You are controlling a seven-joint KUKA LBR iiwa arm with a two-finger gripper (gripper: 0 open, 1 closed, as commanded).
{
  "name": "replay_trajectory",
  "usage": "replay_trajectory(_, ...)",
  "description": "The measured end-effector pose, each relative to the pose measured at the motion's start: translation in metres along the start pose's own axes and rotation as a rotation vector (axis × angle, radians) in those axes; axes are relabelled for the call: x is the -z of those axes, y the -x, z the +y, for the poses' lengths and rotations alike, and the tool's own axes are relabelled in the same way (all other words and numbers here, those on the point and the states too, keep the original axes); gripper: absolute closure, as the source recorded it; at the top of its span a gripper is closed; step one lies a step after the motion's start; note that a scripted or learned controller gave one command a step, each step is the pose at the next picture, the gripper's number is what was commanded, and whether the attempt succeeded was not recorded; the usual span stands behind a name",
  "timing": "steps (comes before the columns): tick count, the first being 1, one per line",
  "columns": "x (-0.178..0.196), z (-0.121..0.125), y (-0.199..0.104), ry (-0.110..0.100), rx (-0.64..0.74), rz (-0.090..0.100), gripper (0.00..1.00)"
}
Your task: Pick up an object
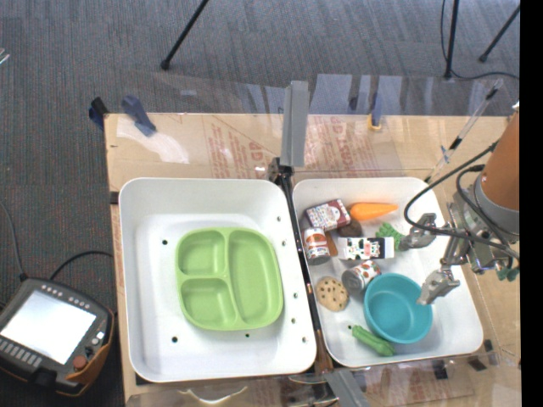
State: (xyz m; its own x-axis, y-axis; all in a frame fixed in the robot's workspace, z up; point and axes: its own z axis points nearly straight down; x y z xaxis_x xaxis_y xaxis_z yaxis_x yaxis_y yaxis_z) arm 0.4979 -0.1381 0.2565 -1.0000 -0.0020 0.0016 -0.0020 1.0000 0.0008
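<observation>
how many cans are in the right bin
2: a red can by the bin's left wall, and another can between the cookie and the blue bowl. Others may be hidden.

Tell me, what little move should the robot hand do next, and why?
Probably lower a bit toward the blue bowl. The gripper hangs above the right bin, its fingers apart with nothing between them, and one fingertip is already near the bowl's rim, so the bowl looks like the closest thing to grab.
</observation>
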Motion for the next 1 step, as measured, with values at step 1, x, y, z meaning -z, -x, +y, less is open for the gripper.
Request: replay_trajectory(1, -0.0671, -0.0075, 0.0536, 0.002, 0.009, 0.006, 0.00)
